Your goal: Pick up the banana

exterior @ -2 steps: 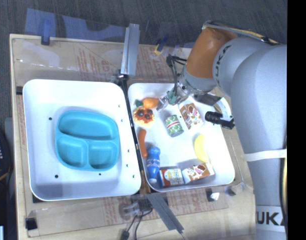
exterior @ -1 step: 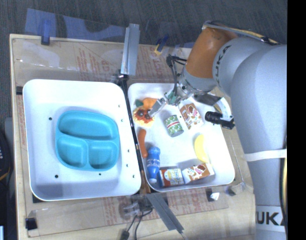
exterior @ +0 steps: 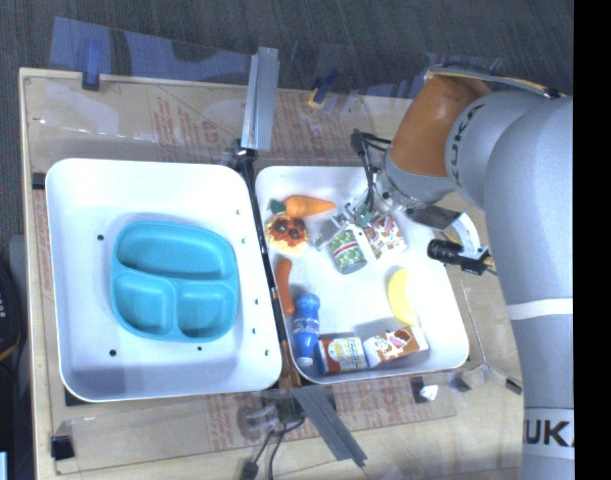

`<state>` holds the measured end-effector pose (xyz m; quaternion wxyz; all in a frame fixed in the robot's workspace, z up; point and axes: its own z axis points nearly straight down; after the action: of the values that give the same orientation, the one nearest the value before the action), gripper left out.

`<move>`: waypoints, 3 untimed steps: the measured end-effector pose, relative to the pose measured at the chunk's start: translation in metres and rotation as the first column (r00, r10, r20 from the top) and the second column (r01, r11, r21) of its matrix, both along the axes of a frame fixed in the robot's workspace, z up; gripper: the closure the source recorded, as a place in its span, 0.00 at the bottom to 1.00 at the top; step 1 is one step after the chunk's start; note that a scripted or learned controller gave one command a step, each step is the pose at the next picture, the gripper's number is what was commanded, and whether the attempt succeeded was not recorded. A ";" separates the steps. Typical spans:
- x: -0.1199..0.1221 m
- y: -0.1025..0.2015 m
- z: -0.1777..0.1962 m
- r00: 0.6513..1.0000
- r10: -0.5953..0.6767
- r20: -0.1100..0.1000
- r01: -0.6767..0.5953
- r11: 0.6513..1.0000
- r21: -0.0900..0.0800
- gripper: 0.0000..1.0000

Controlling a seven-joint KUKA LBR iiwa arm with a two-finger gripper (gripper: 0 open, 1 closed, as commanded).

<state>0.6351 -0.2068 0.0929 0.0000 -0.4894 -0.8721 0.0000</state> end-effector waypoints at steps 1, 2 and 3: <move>0.023 -0.002 0.001 0.999 0.046 0.004 -0.046 0.999 -0.001 0.00; 0.022 -0.004 0.013 0.988 -0.152 0.003 0.152 0.988 -0.001 0.00; 0.025 -0.003 0.005 0.942 -0.336 0.008 0.336 0.942 0.001 0.00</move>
<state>0.6602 -0.2099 0.0982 -0.0036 -0.6309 -0.7759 -0.0020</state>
